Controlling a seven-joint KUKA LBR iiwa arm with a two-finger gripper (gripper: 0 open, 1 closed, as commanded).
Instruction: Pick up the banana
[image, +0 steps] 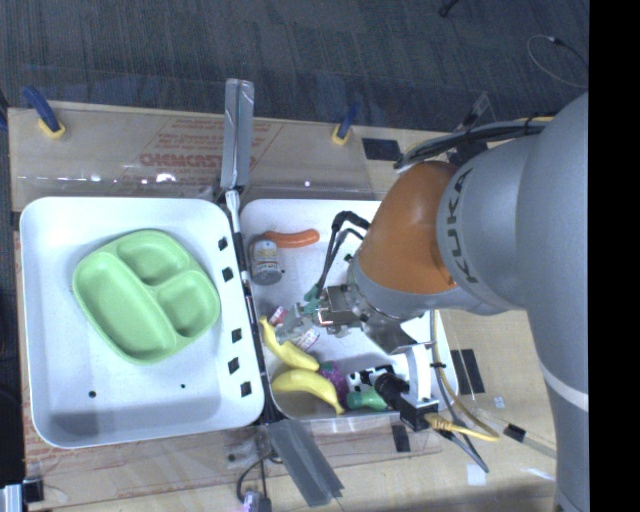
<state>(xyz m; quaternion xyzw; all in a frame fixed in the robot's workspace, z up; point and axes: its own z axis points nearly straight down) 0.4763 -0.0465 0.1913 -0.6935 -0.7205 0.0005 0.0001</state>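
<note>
My grey arm with its orange band looms nearest the lens, "KUKA" readable along its side, and my claw hangs low in the right bin; whether it is released or clenched I cannot tell. The banana lies on the bin floor at the near edge, just below my claw, beside a second yellow piece, so I judge the lift not yet done. Faint red print on the desk is too blurred to read.
</note>
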